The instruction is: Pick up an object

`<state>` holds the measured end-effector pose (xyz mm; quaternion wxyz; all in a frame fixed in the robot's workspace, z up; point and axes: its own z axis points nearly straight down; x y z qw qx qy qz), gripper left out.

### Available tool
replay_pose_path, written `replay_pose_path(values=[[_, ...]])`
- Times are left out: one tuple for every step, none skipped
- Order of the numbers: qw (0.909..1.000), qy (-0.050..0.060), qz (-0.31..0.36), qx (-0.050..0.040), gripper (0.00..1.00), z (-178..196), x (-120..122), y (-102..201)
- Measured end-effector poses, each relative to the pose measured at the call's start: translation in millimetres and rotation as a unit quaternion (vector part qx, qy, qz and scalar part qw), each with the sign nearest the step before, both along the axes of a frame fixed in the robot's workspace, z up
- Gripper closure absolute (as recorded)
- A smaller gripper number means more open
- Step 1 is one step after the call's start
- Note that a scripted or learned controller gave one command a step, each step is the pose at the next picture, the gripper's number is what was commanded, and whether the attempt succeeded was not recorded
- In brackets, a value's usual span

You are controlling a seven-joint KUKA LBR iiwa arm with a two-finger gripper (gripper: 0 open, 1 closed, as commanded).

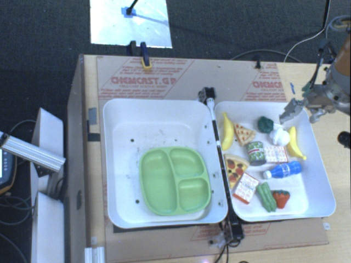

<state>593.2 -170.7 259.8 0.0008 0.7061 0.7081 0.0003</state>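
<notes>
The gripper (299, 109) hangs over the right bin's (323, 201) upper edge, at about two o'clock in the camera view; whether it is spread or pressed together I cannot tell. Nothing is lifted yet. At its seven o'clock lie a white object (281, 137) and a banana (296, 143), likely targets; a descent comes next. The green tray (175, 181) sits in the left bin (123, 125), dark floor beyond.

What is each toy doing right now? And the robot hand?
Green tray: lying flat in the left bin.
Blue bottle: lying on its side.
Can: standing upright.
Two bananas: lying flat.
Gripper: above the right bin's far edge, holding nothing.
</notes>
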Motion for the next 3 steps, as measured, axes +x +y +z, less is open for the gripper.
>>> replay_pose_path(values=[[1.0000, 0.001, -0.001, 0.0005, 0.00, -94.0, -39.3, 18.5], [1.0000, -0.004, 0.000, -0.0013, 0.00, -171.2, -15.7, 38.7], [1.0000, -0.007, 0.000, -0.0037, 0.00, -170.1, -13.8, 55.9]])
